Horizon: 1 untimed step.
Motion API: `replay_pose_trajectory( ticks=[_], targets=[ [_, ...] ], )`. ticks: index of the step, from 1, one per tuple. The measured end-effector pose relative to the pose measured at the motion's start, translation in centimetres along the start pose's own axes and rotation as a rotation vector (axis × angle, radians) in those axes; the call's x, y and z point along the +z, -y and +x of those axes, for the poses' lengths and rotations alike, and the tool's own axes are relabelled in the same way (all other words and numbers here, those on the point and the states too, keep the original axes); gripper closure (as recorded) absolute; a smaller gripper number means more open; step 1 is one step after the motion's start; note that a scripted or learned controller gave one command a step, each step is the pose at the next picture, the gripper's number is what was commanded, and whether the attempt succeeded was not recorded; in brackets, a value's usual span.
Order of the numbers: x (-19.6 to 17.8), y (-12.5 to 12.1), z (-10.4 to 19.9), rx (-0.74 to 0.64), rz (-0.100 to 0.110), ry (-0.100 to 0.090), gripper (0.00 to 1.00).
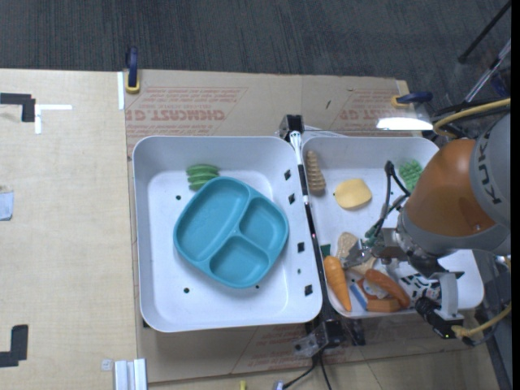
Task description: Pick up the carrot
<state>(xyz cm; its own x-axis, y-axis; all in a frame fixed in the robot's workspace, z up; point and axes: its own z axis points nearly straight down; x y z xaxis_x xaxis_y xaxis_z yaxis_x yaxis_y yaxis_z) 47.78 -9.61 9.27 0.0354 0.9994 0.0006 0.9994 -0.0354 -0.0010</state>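
- Bench: two shallow white plastic bins side by side. The left bin (154, 242) sits well clear of where I am working; the right bin (366, 146) is the one I reach into from the right.
- My arm: the grey body with its orange band (451, 187) hangs over the right half of the right bin and covers part of its contents, so my count of that bin is incomplete.
- Blue three-compartment plastic tray (231, 231): lies flat in the middle of the left bin, with a small green ridged piece (203, 174) just behind it. Neither matters for this pick.
- Long orange carrot (337, 283): lies along the right bin's near-left wall, close to the front corner and pointing toward the front rim. Other orange food pieces (382, 291) crowd just beside it, which I judge a risk of grabbing the wrong item.
- Pale yellow rounded piece (354, 193): near the bin's middle, apart from the carrot.
- My gripper (363, 253): low in the bin, just right of the carrot's upper end. Cannot tell whether it is spread or closed, and nothing is visibly held.
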Motion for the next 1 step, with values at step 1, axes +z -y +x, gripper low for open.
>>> replay_pose_trajectory(
  ticks=[1],
  targets=[
    [0.09,-11.03,-0.91,0.068,0.000,0.003,0.00]
  ],
)
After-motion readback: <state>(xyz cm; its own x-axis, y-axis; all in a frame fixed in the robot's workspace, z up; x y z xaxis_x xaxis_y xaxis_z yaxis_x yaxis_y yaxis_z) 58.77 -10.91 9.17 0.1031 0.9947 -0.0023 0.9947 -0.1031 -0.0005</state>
